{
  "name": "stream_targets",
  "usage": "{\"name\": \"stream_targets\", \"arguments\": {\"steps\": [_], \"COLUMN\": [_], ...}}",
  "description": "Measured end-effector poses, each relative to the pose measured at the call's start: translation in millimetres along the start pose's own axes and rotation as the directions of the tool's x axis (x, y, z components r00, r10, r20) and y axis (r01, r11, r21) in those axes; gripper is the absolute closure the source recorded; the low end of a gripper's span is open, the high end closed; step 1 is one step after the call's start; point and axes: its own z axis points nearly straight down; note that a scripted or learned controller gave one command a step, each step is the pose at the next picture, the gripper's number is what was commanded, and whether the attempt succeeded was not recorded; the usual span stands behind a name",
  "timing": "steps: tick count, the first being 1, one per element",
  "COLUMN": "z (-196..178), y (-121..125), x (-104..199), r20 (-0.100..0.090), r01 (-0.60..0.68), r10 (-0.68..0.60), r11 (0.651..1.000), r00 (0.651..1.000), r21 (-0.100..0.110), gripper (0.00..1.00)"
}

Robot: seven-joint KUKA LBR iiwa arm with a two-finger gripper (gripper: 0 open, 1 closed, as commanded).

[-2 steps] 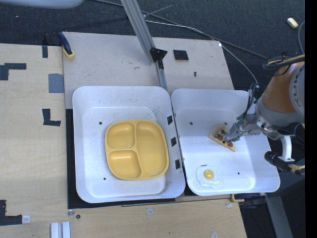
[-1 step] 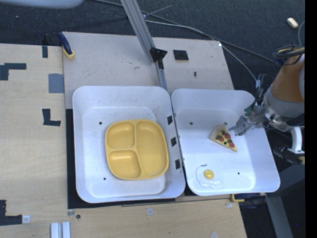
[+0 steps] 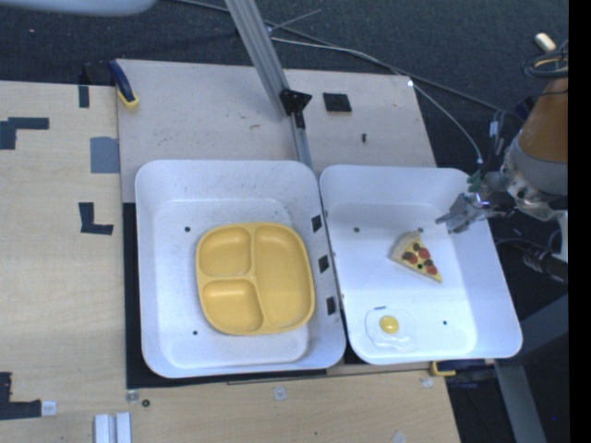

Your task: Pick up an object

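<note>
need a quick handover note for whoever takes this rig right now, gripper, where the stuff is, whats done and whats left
Gripper: over the right bin's upper right, holding nothing; whether it is open or shut can't be made out.
Things: pizza slice mid right bin, just left of and below the gripper; fried egg near that bin's front edge; yellow divided plate in the left bin.
Done: nothing picked.
Left: descend on an object, probably the pizza slice, grasp, lift.

Pale wooden bench [image 3: 231, 127], dark floor [image 3: 416, 17]

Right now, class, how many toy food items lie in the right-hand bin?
2. The pizza slice lies near the middle of the right bin; the fried egg lies by its near edge. Nothing seems hidden.
</note>
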Motion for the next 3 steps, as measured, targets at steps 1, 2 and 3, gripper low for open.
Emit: {"name": "stream_targets", "arguments": {"steps": [1,2,3], "z": [-48,-36,-27], "y": [1,8,14], "x": [0,59,105], "r20": [0.0,-0.002,-0.002], "r01": [-0.001,0.003,0.003], "r10": [0.001,-0.003,-0.003], "r11": [1.0,1.0,1.0], "r00": [1.0,1.0,1.0], "r21": [0.0,0.006,0.006], "gripper": [1.0,1.0,1.0]}}
